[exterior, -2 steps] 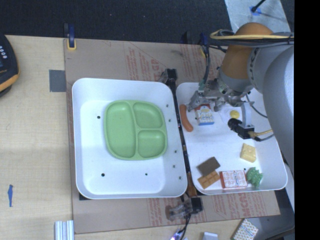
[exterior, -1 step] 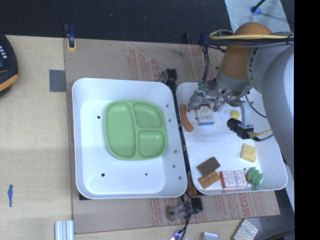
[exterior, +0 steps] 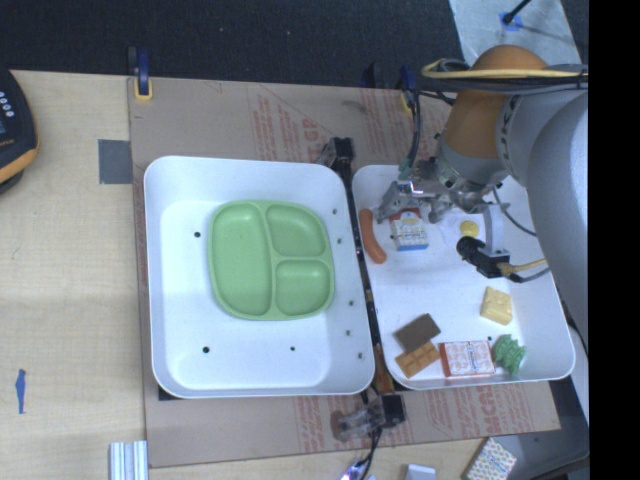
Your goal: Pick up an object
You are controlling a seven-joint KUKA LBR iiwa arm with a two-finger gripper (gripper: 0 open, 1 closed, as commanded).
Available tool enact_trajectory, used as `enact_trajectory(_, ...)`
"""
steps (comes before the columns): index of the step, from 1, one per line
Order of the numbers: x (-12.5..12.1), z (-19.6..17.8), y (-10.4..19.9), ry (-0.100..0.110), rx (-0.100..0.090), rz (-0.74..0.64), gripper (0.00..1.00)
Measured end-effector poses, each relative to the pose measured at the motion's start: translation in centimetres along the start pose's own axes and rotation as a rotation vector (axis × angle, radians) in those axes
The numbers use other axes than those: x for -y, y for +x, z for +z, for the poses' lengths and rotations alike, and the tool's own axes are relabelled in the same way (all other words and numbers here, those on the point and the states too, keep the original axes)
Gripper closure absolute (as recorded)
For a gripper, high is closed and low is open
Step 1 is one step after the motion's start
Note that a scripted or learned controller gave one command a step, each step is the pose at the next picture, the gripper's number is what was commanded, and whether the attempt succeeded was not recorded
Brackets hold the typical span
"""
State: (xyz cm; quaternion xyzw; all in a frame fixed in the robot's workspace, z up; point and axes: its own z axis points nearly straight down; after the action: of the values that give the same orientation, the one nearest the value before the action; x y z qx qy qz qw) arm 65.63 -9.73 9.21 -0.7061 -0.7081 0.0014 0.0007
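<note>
My gripper (exterior: pixel 410 211) hangs low over the far left part of the right bin (exterior: pixel 540 368), its fingers spread open. Just in front of it, a small white carton with blue and red print (exterior: pixel 408 235) lies on the bin floor, not gripped. An orange-red sausage (exterior: pixel 372 236) lies to the carton's left by the bin wall. A small yellow piece (exterior: pixel 468 228) sits to the right. Nearer the front are a yellow cheese block (exterior: pixel 497 305), a brown bar (exterior: pixel 417 329), a tan cracker (exterior: pixel 417 358), a red-and-white box (exterior: pixel 467 359) and a green broccoli piece (exterior: pixel 509 352).
The left bin (exterior: pixel 170 358) holds a green divided plate (exterior: pixel 270 259) at its middle. The grey arm (exterior: pixel 550 168) with its orange band comes in from the right over the right bin's far corner. Black clamps sit between the bins at back and front.
</note>
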Motion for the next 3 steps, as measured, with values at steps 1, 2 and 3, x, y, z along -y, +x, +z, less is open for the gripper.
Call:
enact_trajectory(1,0.01,0.01,0.24,0.001,-0.001,-0.002,0.0)
enact_trajectory(2,0.02,0.01,0.3,0.001,-0.001,-0.002,0.0)
enact_trajectory(3,-0.01,-0.01,-0.43,-0.001,0.0,0.0,0.0)
